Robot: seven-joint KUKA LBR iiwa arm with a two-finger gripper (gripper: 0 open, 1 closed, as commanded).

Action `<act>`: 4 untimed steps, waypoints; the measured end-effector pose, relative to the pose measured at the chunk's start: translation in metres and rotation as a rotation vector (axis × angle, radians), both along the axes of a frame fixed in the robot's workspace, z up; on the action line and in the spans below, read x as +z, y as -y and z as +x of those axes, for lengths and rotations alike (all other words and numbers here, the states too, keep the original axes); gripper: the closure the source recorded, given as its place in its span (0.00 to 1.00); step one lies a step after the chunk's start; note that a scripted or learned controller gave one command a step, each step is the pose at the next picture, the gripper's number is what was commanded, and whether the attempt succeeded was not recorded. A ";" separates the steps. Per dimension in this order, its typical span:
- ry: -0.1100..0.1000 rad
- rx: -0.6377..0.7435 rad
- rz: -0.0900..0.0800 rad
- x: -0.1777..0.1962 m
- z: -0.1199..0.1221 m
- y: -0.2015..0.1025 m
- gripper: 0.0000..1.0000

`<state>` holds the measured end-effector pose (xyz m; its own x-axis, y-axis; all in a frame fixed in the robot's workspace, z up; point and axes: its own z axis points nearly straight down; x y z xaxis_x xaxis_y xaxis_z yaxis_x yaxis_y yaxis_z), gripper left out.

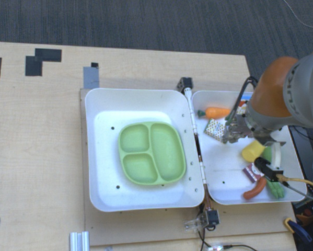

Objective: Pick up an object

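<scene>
My gripper (230, 136) reaches down into the right bin (219, 184) from the right, its tip next to a small patterned packet (215, 128). An orange carrot (216, 112) lies at the bin's far side. A yellow piece (252, 150) sits just right of the gripper tip. Near the front right lie a red sausage-shaped toy (254, 189), a dark red piece (248, 173) and a green piece (276, 189). Nothing shows between the fingers from this angle.
The left bin (101, 140) holds a light green three-compartment plate (151, 153). A metal divider with clamps (194, 135) runs between the two bins. The grey and orange arm (284, 95) covers the right bin's far right part.
</scene>
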<state>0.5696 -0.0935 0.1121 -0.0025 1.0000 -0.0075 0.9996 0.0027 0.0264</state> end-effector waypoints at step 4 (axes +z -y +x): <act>-0.016 0.002 0.005 -0.025 0.022 0.048 1.00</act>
<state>0.5921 -0.1414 0.0871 -0.0050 1.0000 -0.0028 0.9999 0.0051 0.0104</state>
